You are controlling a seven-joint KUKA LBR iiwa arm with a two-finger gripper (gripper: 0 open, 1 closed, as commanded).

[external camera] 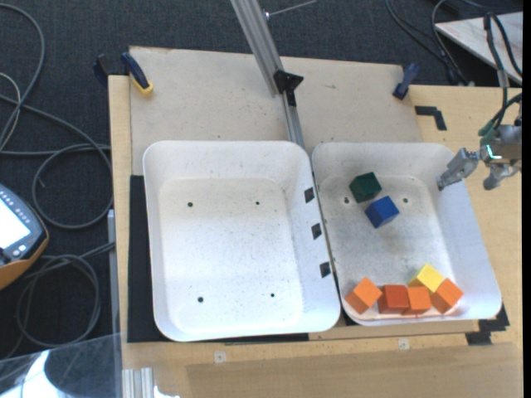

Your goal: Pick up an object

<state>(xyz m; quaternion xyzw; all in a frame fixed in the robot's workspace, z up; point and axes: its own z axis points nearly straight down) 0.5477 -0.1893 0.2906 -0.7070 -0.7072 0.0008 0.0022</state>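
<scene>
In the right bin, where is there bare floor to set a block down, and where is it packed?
Right bin: bare floor between the blue block and the near-rim row. Crowded along that rim: orange blocks, red block, yellow block.

Wooden counter (207,98) on dark carpet (58,73). Blue clamps at rear corners (135,70), (405,80). Metal pole (261,36) rising from rear centre. Black cables (33,139) looped left, beside handheld screen (12,230).

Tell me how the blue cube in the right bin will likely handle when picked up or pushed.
The blue cube looks rigid with flat faces, so it should slide rather than roll. It seems small, probably light. It nearly touches the green cube, so a push may nudge that too.
</scene>
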